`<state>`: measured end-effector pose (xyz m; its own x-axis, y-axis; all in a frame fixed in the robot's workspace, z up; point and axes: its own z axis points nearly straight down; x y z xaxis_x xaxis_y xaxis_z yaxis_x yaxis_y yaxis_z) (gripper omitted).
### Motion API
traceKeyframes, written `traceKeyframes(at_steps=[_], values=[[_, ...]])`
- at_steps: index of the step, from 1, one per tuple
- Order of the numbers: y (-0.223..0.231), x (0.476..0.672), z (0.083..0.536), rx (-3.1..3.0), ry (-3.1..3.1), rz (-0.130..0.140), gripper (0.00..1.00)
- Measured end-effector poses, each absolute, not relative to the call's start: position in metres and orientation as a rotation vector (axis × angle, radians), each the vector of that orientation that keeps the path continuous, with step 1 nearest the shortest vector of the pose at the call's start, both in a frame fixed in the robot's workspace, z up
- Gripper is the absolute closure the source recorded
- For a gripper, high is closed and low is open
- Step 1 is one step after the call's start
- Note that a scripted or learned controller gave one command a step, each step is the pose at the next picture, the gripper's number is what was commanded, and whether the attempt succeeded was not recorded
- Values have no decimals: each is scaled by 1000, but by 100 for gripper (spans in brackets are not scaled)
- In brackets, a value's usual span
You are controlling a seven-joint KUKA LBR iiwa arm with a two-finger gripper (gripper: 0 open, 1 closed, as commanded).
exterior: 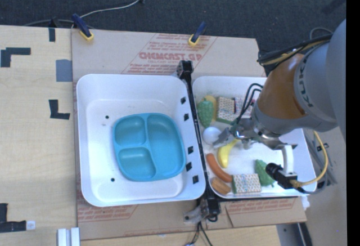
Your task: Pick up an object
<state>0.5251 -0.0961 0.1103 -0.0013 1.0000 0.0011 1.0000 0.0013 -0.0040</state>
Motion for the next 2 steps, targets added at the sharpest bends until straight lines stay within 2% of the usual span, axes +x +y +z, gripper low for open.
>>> traceKeyframes(at_steps=[1,2], values=[[-102,548,86,-2219,-2222,-1,0],[-102,548,95,-2223,-2225,0,100]])
